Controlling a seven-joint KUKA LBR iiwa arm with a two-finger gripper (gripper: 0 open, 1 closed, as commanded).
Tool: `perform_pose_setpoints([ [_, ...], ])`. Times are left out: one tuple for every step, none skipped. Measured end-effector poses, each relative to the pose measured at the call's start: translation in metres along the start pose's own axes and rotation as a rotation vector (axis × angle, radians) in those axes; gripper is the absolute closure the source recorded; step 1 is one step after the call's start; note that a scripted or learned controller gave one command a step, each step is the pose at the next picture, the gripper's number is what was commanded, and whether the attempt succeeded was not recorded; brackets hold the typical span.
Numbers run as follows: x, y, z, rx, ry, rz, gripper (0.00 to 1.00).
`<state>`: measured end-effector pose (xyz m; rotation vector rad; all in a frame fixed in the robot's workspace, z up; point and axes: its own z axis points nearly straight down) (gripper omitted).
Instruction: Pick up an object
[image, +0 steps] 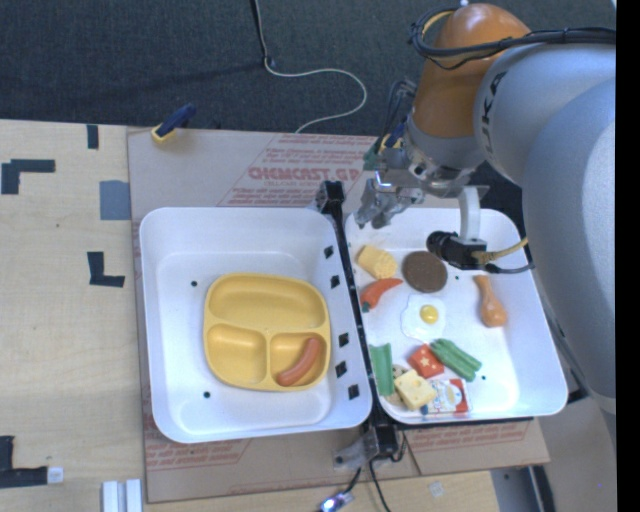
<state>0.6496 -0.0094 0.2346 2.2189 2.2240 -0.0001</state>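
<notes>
The hand (383, 205) is seen above the far end of the right bin (535, 385); whether it is open or closed cannot be told. Toy foods are scattered in that bin, a yellow piece (377, 262) nearest. A sausage (301, 362) lies in the yellow tray (250, 300) of the left bin (165, 300).

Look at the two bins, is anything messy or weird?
Nothing looks spilled or broken. The sausage lies neatly in one compartment of the yellow tray in the left bin. The other toy foods, like the fried egg and drumstick, lie loosely scattered in the right bin, apparently waiting to be picked.
</notes>
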Motion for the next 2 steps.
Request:
perform_pose_setpoints([
  [-0.008, 0.0046, 0.0037, 0.001, -0.001, 0.002, 1.0],
  [-0.0096, 0.0046, 0.0055, 0.001, -0.002, 0.001, 1.0],
])
